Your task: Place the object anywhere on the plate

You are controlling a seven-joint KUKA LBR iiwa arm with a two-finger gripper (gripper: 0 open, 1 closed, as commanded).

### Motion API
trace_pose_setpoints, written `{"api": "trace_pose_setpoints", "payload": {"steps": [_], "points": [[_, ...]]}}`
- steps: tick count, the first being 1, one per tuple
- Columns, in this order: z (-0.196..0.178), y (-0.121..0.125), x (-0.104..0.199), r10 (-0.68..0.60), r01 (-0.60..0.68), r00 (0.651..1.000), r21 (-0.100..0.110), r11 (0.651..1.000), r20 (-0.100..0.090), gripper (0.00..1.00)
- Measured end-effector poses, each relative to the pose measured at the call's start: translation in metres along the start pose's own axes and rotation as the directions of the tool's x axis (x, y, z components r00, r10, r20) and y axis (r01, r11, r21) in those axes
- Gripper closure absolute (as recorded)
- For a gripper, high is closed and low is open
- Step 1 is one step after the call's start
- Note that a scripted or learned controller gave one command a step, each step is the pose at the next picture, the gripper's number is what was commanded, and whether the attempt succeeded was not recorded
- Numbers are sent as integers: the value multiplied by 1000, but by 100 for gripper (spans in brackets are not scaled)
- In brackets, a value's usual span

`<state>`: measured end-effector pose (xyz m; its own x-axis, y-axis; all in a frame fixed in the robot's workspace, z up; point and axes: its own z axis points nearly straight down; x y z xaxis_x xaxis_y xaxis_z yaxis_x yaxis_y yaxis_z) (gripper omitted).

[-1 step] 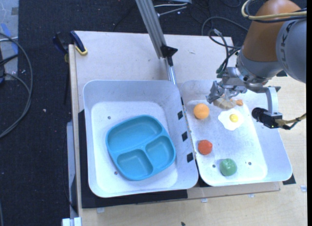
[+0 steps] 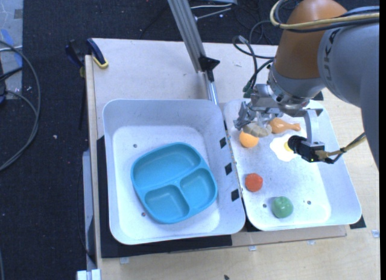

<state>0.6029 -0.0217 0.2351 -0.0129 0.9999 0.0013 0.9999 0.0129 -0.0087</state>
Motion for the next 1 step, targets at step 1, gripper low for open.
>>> {"api": "trace_pose_setpoints", "payload": {"steps": [1], "points": [[8, -7, 66, -1, 1, 1000, 1, 1000, 1, 100]]}}
